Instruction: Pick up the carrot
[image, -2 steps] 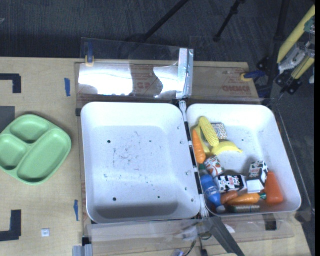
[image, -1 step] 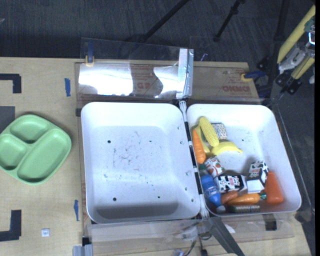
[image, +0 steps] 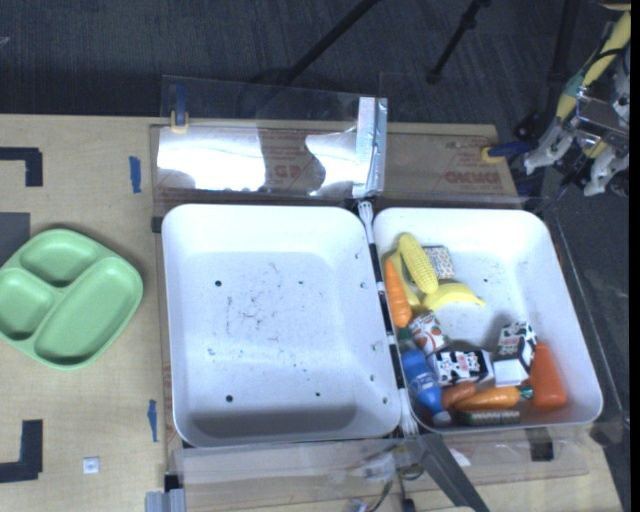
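A: Gripper state?
B: Your gripper sits top right, past the bins; you can't tell its opening or hold.
A: Carrot?
B: Carrot lies along right bin's left wall.

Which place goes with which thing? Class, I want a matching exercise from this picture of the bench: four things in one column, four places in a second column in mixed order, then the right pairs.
Things:
1. corn cob
2. green divided plate
3. blue bottle
4. gripper

Places:
A. on the bench, left of both bins
B. above the far right corner of the right bin, outside it
C. in the far part of the right bin, near the divider
D. near the front edge of the right bin, by the divider

Pairs: 1-C, 2-A, 3-D, 4-B
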